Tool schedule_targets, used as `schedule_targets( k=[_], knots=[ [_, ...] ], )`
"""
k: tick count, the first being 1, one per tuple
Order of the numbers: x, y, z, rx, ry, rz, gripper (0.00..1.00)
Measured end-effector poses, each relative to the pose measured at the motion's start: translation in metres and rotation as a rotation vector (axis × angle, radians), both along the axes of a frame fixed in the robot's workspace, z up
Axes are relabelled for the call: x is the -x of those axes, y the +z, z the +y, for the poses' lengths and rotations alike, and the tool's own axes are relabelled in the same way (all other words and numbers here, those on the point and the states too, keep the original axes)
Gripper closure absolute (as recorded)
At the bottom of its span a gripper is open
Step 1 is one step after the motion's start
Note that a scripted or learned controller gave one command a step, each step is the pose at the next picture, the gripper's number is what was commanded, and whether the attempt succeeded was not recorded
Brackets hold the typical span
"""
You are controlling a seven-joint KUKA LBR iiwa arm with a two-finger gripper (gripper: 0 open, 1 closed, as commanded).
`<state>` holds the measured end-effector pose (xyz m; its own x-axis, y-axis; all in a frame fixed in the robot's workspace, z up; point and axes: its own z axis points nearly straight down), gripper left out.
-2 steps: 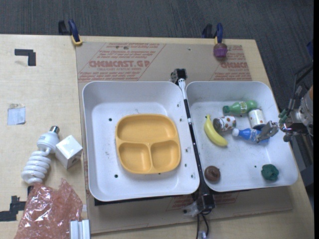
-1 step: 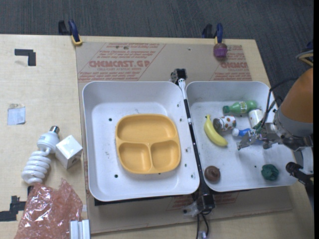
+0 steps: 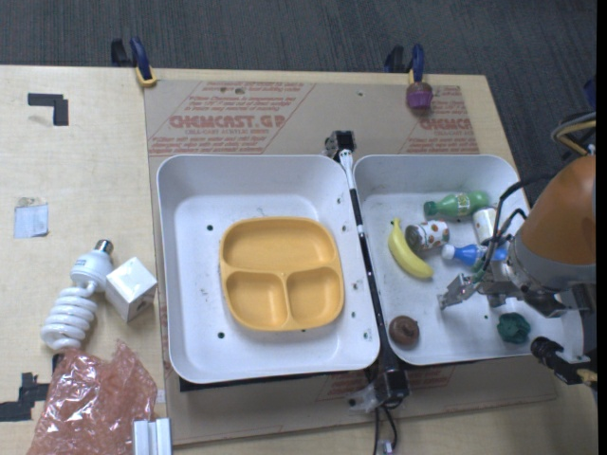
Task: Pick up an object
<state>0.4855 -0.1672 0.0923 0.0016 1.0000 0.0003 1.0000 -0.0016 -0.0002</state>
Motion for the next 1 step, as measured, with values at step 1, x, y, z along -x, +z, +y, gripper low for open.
schedule_targets(
  k=[1],
  knots=[
    [-0.0012, 0.0100, -0.0005, 0.001, -0.001, -0.003, 1.00]
  ],
)
